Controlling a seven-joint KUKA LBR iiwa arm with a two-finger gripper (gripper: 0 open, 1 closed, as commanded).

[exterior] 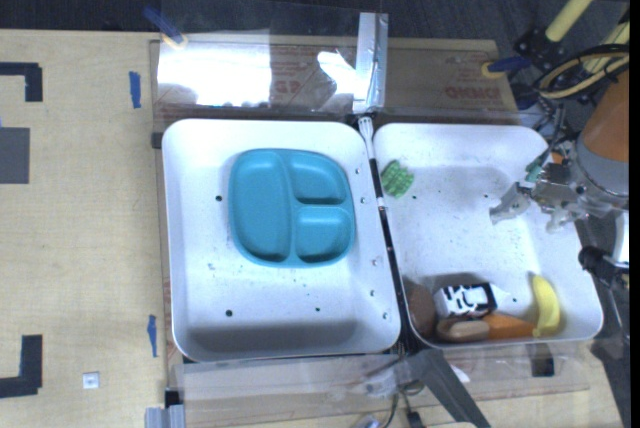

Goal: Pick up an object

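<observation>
Several objects, banana [544,304] included, lie near the open, empty jaws [533,202].

Bright overhead light here, with hard white glare on the clear plastic sheet [250,66] far from the claw [535,199]. The claw itself looks slightly blurred.
</observation>
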